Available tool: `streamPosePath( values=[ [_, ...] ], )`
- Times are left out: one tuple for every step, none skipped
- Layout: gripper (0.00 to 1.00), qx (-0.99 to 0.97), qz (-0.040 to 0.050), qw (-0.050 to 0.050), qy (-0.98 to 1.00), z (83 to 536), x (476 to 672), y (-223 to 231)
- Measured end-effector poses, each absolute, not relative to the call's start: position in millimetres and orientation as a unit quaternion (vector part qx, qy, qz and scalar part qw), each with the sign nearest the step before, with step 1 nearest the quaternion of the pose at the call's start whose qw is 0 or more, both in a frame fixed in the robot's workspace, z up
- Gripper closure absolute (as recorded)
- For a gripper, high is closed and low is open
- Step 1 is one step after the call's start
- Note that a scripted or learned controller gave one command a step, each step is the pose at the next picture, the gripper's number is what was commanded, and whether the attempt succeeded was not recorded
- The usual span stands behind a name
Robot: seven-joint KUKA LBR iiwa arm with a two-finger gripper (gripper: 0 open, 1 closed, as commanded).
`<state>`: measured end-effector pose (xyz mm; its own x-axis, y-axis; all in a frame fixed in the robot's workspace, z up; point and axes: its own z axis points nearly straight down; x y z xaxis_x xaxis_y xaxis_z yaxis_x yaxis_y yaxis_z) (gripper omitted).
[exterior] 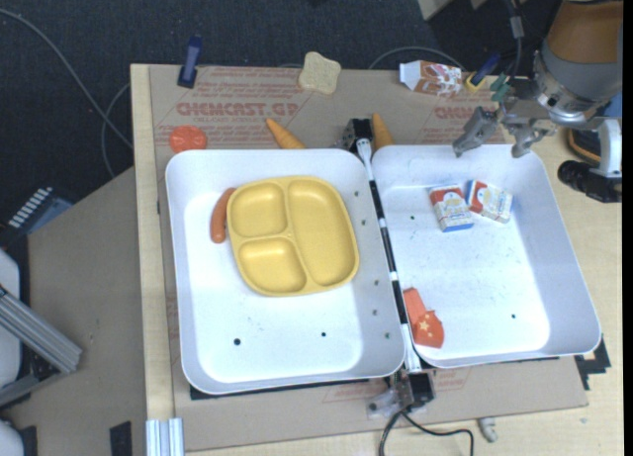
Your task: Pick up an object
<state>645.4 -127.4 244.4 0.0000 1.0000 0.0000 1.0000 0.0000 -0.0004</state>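
We see the grey metal two-finger gripper (pixel 499 136) hanging above the far edge of the right shallow white plastic bin (pixel 539 330), its two thin fingers spread apart in a wide V with nothing between them. Above it the arm's rounded grey wrist carries a glossy orange band.

Inside that right bin, near its far side and just below the gripper, lie two small boxy cartons side by side and touching: a small red, white and blue carton (pixel 451 209) on the left and a small red and white carton (pixel 490 200) on the right, both tilted. Either could be the object to pick up; both rest on the bin floor, apart from the fingers. At the bin's near left corner a flat red packet with a yellow mark (pixel 422 320) leans against the rim. The bin floor looks smooth and lightly speckled with dark specks.

The left shallow white plastic bin (pixel 198 330) holds a pale yellow plastic tray with three rounded compartments (pixel 293 234), smooth and matte. Just beside its left edge lies a reddish-orange toy sausage (pixel 219 217), slim and rounded at the ends.

Both bins sit on a brown cardboard sheet with red printing (pixel 237 103). On it, beyond the bins, we see a beige toy slice of bread (pixel 319 72), an orange toy carrot (pixel 284 135), a round orange-red disc (pixel 186 137), a blue marker-like stick (pixel 189 60) and a crumpled white and red wrapper (pixel 432 76).
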Motion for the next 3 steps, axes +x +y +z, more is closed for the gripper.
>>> streamPosePath(
  values=[
    [0.0, -0.707, 0.0016, 0.003, -0.707, 87.0, 661.2, -117.3],
    [0.0, -0.707, 0.0001, 0.001, -0.707, 84.7, 666.5, -102.6],
    [0.0, -0.707, 0.0006, 0.001, -0.707, 84.8, 639.4, -119.4]
  ],
)
